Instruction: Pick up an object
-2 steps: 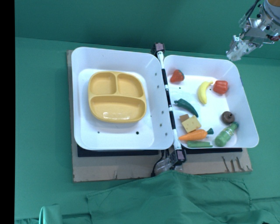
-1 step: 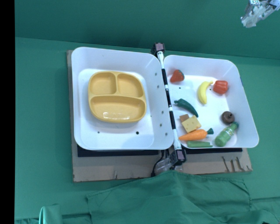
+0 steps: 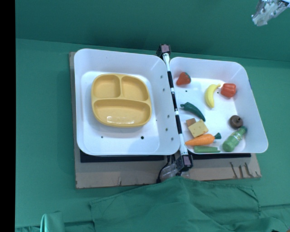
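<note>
Objects for the pick, small toy food pcs, all lie in the white bin (image 3: 209, 60) on the view's right side. The gripper (image 3: 267, 11) is at the top right corner, high over the green backdrop (image 3: 113, 18) and well apart from both bins. It is blurred, so open or closed: cannot tell. Nothing is seen held by it.

Surface: the bench is covered w/ flat green cloth (image 3: 41, 113). The backdrop behind has the same green. At the front edge lies a crumpled green sheet (image 3: 181, 204) w/ folds. Both bins sit on a brown cardboard sheet (image 3: 113, 180). A thin black-and-white bar (image 3: 174, 106) runs between the bins.

Right bin, approx. from back to front:
- strawberry (image 3: 183, 78), red, near the bar
- banana (image 3: 210, 95), yellow, curved
- red pepper (image 3: 228, 89), glossy, just beside the banana
- green chili (image 3: 193, 110), dark, long, pointed
- brown round pc (image 3: 235, 121), near the right wall
- small brown block (image 3: 190, 122), touching a yellow cheese wedge (image 3: 198, 128)
- carrot (image 3: 201, 139), orange, tapered, lying flat
- green bottle (image 3: 234, 139), lying tilted
- long green pod (image 3: 206, 149), just in front of the carrot, at the front wall

Left bin (image 3: 118, 53): smooth white plastic, rounded corners, shallow. It holds a yellow plate (image 3: 121, 100), rounded square form, w/ 3 compartments, slightly shiny.
</note>
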`<state>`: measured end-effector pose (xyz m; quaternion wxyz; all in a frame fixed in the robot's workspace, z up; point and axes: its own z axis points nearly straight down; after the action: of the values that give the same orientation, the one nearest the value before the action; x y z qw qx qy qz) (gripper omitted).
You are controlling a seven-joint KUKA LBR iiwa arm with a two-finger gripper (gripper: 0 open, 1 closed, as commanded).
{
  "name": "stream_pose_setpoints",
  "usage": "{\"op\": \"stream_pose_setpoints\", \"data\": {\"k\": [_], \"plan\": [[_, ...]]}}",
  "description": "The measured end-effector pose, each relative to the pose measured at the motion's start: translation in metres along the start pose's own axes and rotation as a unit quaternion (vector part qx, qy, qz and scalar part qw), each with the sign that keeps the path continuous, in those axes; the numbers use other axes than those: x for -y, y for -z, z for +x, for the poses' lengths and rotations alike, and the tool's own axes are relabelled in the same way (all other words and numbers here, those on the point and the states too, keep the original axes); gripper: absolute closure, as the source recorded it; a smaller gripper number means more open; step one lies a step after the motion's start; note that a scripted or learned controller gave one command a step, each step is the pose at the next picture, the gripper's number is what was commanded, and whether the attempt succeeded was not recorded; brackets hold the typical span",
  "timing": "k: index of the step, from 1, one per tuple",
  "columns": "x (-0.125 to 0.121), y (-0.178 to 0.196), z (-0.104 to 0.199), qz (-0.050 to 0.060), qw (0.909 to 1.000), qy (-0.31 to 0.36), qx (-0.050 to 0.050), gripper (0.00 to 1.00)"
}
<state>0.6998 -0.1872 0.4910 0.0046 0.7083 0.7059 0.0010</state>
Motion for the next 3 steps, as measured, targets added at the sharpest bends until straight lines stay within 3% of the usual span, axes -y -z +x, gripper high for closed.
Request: {"op": "stream_pose_setpoints", "data": {"k": [1, 3], "plan": [[0.0, 0.075, 0.0, -0.003, 1.0, 0.0, 0.001, 1.0], [0.0, 0.064, 0.0, 0.002, 1.0, 0.0, -0.001, 1.0]]}}
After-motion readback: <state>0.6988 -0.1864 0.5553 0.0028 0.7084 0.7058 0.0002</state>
